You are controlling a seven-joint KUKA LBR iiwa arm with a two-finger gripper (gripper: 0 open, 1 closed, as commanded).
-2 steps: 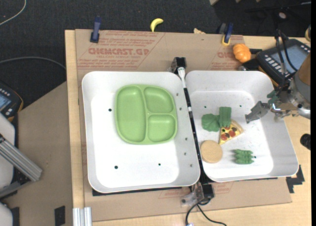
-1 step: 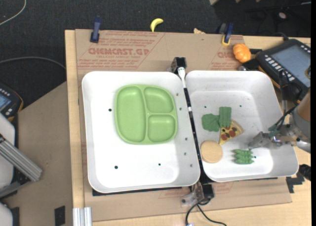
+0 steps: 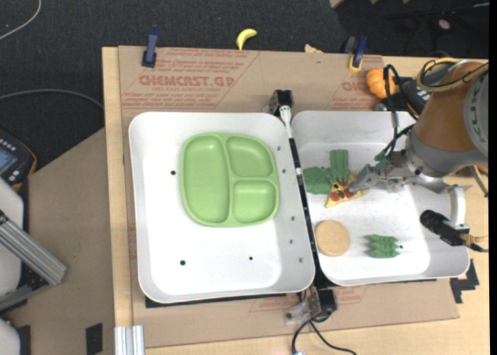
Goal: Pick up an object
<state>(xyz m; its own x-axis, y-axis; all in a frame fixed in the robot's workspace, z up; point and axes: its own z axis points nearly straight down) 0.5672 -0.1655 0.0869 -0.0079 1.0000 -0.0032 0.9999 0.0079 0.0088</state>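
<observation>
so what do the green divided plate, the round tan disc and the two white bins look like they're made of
Green three-compartment plate: likely moulded plastic; uniform colour, smooth rounded dividers, soft sheen.
Round tan disc: unclear, perhaps a toy cookie of plastic or foam; flat matte surface, even colour.
Left white bin and right white bin: probably thin formed plastic; rounded corners, raised rims, faint gloss.

one fixed camera above the bench (image 3: 194,74), looking down at a slant from moderate height, frames both white bins (image 3: 155,214) and surrounding floor.
</observation>
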